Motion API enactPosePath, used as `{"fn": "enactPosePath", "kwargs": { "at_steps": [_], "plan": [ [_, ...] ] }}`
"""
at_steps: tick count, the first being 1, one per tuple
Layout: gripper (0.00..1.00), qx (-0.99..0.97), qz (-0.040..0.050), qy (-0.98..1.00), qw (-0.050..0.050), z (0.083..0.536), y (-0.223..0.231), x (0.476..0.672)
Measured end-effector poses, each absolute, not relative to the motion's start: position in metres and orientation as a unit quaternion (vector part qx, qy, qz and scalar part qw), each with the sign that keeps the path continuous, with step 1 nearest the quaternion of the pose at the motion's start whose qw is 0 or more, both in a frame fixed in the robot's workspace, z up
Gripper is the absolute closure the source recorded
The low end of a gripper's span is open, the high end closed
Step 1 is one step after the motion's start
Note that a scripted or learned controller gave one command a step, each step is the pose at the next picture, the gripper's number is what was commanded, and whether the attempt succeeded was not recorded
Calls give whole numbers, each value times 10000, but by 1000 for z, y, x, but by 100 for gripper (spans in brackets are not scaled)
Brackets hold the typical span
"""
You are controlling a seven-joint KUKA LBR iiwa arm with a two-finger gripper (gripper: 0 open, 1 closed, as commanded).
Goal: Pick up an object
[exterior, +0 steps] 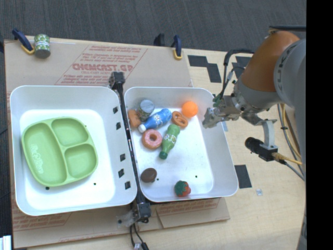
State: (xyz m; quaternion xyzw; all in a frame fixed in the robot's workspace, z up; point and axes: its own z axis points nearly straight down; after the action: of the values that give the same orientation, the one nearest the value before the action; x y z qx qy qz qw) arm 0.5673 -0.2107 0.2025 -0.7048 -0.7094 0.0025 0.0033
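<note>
The right bin [221, 155] holds a cluster of toys: an orange ball [190, 108], a blue bottle [155, 120], a green bottle [169, 140], a pink doughnut [152, 138], a pretzel-like ring [180, 119], a small can [146, 107], a brown round piece [149, 175] and a strawberry [182, 188]. My gripper [212, 117] hangs over the bin's right rim, to the right of the orange ball and apart from it. I see nothing between its fingers.
The left bin [106, 191] contains a green divided plate [60, 151]. A black divider [125, 134] runs between the bins. Blue clamps [177, 47] and a small jar [42, 45] sit at the cardboard's far edge. Cables [270, 150] trail at the right.
</note>
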Motion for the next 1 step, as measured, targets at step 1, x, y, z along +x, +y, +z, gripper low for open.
{"fn": "enactPosePath", "kwargs": {
  "at_steps": [1],
  "plan": [
    [100, -7053, 19, -7089, 37, 215, -211, 553]
  ]
}}
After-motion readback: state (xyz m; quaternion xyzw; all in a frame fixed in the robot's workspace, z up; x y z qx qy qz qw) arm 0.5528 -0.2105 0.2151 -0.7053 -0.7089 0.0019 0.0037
